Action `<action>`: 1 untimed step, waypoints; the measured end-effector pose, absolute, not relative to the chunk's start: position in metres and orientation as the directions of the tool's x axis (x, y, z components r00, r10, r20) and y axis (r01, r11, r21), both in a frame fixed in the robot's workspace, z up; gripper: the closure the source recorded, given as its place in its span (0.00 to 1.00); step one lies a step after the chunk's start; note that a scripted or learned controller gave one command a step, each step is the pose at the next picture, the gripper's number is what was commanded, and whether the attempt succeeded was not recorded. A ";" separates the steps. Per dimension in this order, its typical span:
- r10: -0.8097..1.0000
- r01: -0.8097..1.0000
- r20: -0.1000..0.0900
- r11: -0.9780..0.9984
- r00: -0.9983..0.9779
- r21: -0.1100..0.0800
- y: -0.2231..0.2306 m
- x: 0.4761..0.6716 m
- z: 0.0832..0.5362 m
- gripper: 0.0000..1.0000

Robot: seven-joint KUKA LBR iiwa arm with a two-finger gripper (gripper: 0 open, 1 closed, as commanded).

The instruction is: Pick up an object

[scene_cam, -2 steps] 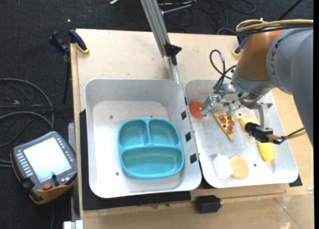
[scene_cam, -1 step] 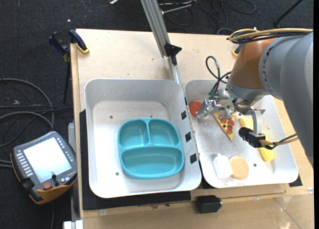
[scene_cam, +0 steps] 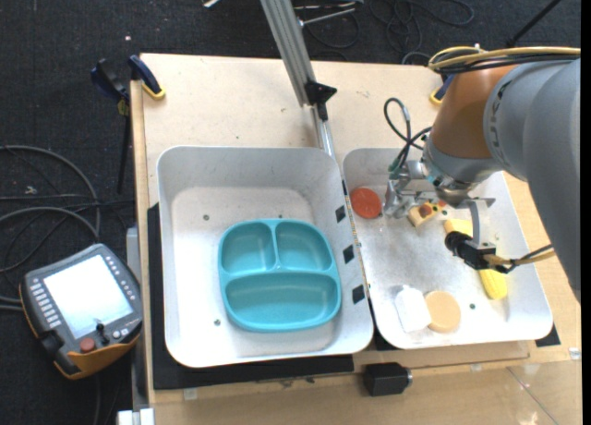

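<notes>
1. Here I am, my gripper (scene_cam: 399, 203) down in the right bin (scene_cam: 388, 261), in its upper left part, a little right of frame centre. From this slant I can't make out whether it's spread or closed, and I see nothing held in it.
2. Just to its left lies a red round piece (scene_cam: 366, 202), flat and disc-like. It sits near the bin's left wall.
3. Just to its right is a small tan piece (scene_cam: 423, 215), pale and lumpy, close against my wrist hardware. Whether it's touching, I can't tell.
4. Further out, toward the lower right of the frame, is a yellow piece (scene_cam: 495, 285), elongated, lying on the bin floor.
5. Along the bin's bottom edge a white block (scene_cam: 410, 309) and a tan disc (scene_cam: 444, 311) sit side by side, touching or nearly so.
6. Open room: the bare floor below me, between the red piece and the white block.
7. My arm (scene_cam: 517, 109) covers the bin's upper right corner.
8. Across the shared wall, the left bin (scene_cam: 185, 229) holds a teal divided plate (scene_cam: 277, 273), set toward its lower middle and well apart from me.
</notes>
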State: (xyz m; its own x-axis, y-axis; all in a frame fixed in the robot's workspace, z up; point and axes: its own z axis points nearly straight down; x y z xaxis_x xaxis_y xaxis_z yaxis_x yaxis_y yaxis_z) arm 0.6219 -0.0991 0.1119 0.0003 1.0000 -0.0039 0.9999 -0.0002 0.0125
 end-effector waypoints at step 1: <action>1.000 1.000 -0.001 0.001 -0.001 0.005 -0.104 0.629 0.158 1.00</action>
